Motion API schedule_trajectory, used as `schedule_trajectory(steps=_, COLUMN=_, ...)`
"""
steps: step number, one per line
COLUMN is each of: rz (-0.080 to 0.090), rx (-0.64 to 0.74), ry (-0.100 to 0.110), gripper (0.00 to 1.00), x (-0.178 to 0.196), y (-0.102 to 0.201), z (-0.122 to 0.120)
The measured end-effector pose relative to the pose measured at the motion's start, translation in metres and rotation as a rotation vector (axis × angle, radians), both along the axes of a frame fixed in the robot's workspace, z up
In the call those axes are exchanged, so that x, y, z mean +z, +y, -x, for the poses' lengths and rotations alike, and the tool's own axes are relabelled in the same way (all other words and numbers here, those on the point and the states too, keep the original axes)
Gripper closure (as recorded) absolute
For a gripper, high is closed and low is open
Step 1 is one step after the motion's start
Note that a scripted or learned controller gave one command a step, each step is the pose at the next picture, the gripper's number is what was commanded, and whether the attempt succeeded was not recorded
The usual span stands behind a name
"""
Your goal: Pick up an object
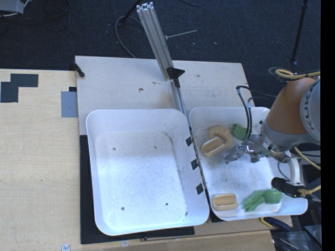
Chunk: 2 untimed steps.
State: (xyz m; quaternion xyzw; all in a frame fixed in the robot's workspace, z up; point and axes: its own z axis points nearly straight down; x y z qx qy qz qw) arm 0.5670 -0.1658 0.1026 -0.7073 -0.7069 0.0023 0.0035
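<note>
In the right bin (230,182) lie several small objects. A tan cup-shaped piece (212,146) rests beside a tan ring-like piece (222,133) near the bin's far part. A green object (238,130) sits just right of them. A tan block (224,201) lies at the near rim, and a green leafy object (263,198) lies to its right. My gripper (234,155) hangs low over the bin's middle, just right of the cup-shaped piece. Nothing shows between its fingers.
The left bin (138,169) stands alongside, split from the right one by a rim with black clips (194,163). A metal rail (159,43) slants up from the bins' far junction. A black cable (246,109) loops above my wrist.
</note>
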Motion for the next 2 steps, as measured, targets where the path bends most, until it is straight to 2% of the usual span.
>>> schedule_trajectory(steps=1, rz=0.002, rx=-0.003, ry=-0.008, gripper=0.0, x=-0.011, y=-0.036, z=0.081)
schedule_trajectory(steps=2, rz=0.002, rx=-0.001, ry=-0.01, gripper=1.0, x=-0.001, y=-0.035, z=0.08)
